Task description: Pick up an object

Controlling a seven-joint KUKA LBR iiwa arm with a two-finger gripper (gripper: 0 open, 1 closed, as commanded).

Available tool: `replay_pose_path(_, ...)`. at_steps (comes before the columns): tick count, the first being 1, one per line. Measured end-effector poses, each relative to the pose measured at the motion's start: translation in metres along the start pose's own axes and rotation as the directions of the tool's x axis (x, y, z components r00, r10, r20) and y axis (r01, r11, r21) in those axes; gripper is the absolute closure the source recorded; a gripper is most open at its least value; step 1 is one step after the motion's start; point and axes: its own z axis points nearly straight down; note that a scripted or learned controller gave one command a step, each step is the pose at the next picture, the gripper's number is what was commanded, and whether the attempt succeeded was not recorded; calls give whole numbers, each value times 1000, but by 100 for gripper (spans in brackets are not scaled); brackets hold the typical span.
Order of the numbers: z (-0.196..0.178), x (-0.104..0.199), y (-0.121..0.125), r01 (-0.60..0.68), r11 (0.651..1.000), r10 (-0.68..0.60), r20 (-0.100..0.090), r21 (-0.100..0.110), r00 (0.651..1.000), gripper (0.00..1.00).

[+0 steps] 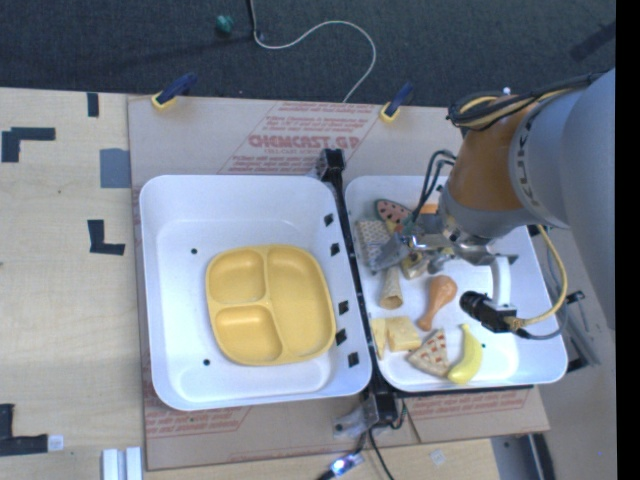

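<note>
The right bin [530, 368] holds several toy foods: a pizza slice [392, 211] at the back, a grey waffle piece [372, 236], a tan roll [391, 289], a chicken drumstick [436, 299], a pale cheese block [401, 334], a second pizza slice [430, 352] and a banana [465, 356]. My gripper [412, 255] is low in this bin, just right of the waffle piece and above the roll and drumstick. The wrist hides whatever lies under it.
The left bin [170, 218] holds a yellow divided plate [270, 303]. A black divider [345, 268] runs between the bins. The grey arm with its orange band [485, 168] covers the right bin's back right. A cable [530, 318] loops over the right rim.
</note>
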Motion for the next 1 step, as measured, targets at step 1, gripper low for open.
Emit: replay_pose_path(1,36,1,0,1,1000,-1,1,-5,1000,0)
